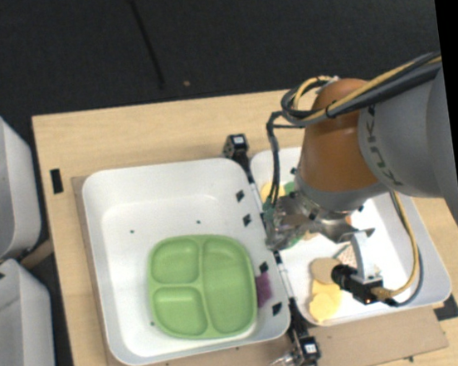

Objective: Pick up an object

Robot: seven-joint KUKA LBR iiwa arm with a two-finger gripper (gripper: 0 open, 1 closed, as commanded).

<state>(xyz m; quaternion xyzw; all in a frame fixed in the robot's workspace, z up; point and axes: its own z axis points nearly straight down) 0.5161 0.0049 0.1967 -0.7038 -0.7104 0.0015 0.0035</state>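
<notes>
Over the bin on the view's right (432,275), the grey-and-orange arm (338,151) hung low above the desk (57,150), its wrist close to the wall shared by the two white bins. The arm's bulk hid the jaws, and whether they were open or closed could not be told. Objects for picking lay in that same bin, near its front corner: a tan rounded piece (320,270) touching a pale yellow piece (326,301). In the left bin (124,208) a green divided plate (202,286) lay flat, with a small purple thing (264,286) just beside its right edge, against the bin's wall.
</notes>
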